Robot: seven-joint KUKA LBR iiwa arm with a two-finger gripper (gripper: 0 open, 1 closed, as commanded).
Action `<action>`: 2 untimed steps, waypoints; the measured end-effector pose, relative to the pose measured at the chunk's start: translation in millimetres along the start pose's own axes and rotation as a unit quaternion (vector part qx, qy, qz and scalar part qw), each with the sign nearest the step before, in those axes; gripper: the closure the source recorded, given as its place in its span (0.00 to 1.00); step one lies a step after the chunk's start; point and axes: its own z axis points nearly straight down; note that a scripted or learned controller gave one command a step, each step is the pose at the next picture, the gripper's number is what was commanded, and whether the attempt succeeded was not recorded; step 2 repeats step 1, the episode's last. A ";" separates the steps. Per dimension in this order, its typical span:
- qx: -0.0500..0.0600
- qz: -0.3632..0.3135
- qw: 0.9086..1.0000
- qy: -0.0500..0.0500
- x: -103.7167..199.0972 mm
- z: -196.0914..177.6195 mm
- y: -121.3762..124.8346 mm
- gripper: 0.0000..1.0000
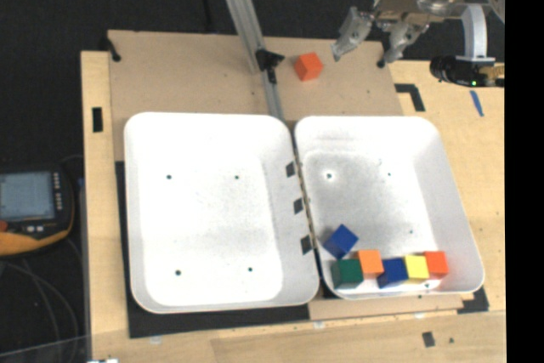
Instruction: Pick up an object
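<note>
Blocks sit bunched along the near wall of the right bin: a green block, an orange block, a blue block, a yellow block and a red-orange block in a row, with a second blue block tilted just behind them. The left bin adjoins it. One orange cube lies apart on the brown board of the worktop, beside a slanted metal rail. The end effector hangs above the board's far edge, right of that cube, fingers spread with nothing between them. A handheld pendant rests off the left side.
</note>
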 end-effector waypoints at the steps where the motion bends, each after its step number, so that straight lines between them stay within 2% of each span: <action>1: 0.005 0.003 1.000 0.002 -10.7 26.2 -89.5 0.00; 2: 0.005 0.003 1.000 0.002 -10.7 26.2 -89.5 0.00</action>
